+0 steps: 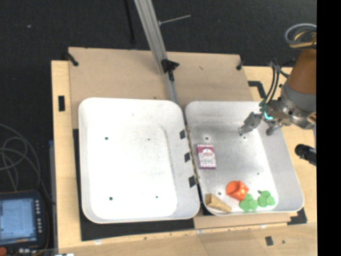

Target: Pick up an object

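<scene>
Hanging over the right bin, nothing taken yet

My gripper [259,125] hung with fingers apart and empty; the small purple box [206,156] lay flat below and to my left, looking light, stiff and slick, best pinched across its narrow sides

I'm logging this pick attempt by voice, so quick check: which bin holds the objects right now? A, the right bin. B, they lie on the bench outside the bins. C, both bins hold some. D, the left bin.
A: the purple card box, orange-red object, green object and tan wedge all lie in the right bin, most of them near its front edge.
</scene>
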Available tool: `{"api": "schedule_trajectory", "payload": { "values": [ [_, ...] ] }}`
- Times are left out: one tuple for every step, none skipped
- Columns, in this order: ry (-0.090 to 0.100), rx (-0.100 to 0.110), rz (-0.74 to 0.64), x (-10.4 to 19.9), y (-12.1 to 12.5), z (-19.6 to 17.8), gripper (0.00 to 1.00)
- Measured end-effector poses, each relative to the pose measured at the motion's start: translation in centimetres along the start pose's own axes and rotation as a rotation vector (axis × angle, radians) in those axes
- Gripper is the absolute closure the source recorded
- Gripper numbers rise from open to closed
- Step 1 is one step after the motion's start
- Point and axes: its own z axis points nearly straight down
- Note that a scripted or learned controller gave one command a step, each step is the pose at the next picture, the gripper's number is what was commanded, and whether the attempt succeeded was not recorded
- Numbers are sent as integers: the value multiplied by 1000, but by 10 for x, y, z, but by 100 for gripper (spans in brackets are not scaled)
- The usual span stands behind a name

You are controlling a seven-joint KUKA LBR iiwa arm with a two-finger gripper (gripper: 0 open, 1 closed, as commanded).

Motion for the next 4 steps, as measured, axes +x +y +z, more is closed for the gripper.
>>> {"api": "schedule_trajectory", "payload": {
  "values": [
    [-1,-4,-1,0,1,-3,0],
    [-2,0,-4,3,9,45,0],
    [-2,1,2,-2,-1,93,0],
    [-3,-2,5,-4,-1,111,0]
  ]
}}
